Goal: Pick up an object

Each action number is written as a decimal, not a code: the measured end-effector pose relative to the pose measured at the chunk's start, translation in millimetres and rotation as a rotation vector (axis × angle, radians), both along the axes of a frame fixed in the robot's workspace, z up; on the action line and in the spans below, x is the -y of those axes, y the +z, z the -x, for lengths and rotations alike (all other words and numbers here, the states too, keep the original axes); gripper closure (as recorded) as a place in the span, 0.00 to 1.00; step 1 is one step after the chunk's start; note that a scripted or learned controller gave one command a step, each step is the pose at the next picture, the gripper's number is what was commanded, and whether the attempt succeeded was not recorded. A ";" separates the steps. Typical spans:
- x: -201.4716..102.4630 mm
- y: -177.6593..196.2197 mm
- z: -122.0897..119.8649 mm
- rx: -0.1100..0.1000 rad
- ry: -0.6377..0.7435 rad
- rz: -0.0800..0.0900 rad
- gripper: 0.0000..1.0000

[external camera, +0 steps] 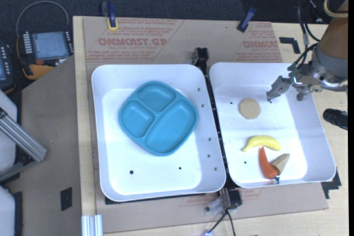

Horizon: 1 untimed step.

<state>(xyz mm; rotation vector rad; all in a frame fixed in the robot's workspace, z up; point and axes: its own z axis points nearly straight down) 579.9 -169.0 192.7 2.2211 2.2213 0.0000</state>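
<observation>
In the right bin (310,135), near its far right edge, the gripper (287,89) hangs with fingers spread, nothing between them. A tan cookie (250,108) lies mid-bin, just left of the gripper. Toward the near edge: banana (261,143), then carrot (267,164) touching an ice-cream cone (280,162). In the left bin (110,119), a blue divided plate (158,117) sits centred.
</observation>
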 end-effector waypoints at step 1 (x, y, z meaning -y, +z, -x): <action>-7.8 -58.8 -4.3 -0.006 0.001 -0.002 0.00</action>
